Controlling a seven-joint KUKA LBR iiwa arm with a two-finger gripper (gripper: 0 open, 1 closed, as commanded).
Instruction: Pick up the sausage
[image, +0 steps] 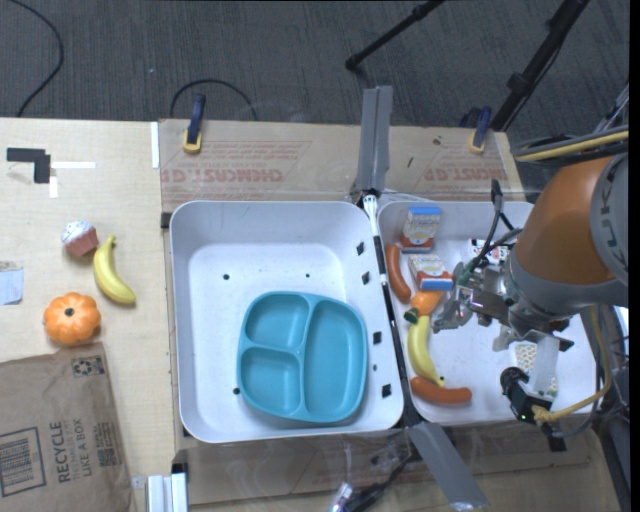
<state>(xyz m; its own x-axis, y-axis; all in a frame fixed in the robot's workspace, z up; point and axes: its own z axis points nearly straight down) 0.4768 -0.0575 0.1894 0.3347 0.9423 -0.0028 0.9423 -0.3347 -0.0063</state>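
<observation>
In the right-hand bin, the tool hangs low over the white floor, just right of a small cluster of play food. Its dark metal parts blur together at the tip, so I cannot tell how it is set, and nothing is visibly held in it.

Two orange-red, smooth, rounded cylinders look like sausages. One sausage lies flat near the bin's near-left corner, touching the lower end of a yellow banana. The other, a second sausage, lies along the left wall farther back. A small orange fruit sits between them, and two little printed cartons stand toward the far end.

The step in hand seems to be the approach: the tool is near the food but not on either sausage. The next move likely calls for shifting toward the near sausage, lining up across its short width, and descending without catching the banana that touches it.

The left bin is hard glossy white plastic and holds a teal divided plate with three shallow wells. On the cardboard-covered counter to the left lie another banana, a ribbed orange pumpkin and a small cupcake.
</observation>
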